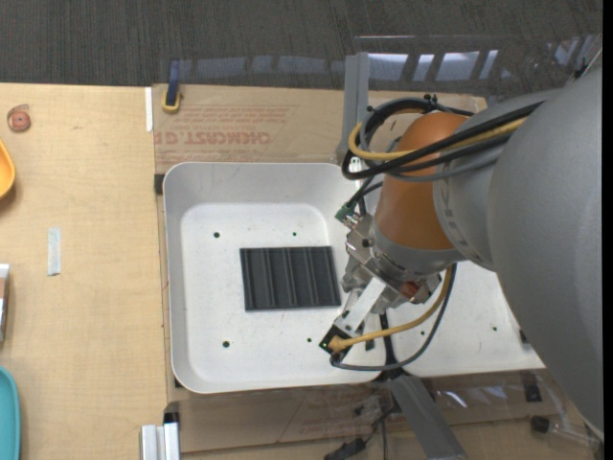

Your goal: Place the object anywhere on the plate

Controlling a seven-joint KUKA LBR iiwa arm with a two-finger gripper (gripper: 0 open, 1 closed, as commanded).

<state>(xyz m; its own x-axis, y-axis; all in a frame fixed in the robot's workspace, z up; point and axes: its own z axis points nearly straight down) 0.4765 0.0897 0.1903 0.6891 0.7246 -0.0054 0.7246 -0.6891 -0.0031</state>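
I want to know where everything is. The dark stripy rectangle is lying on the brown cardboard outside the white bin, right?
Not quite. The dark stripy rectangle is lying flat inside the white bin, near the middle of its floor, not on the brown cardboard outside. The camera view shows it.

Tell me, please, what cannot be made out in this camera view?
Right bin: most of its floor is covered by the arm.
Orange thing, left edge: cut off by the frame.
Teal thing, bottom-left corner: cut off too.
Small round thing: too small to identify.
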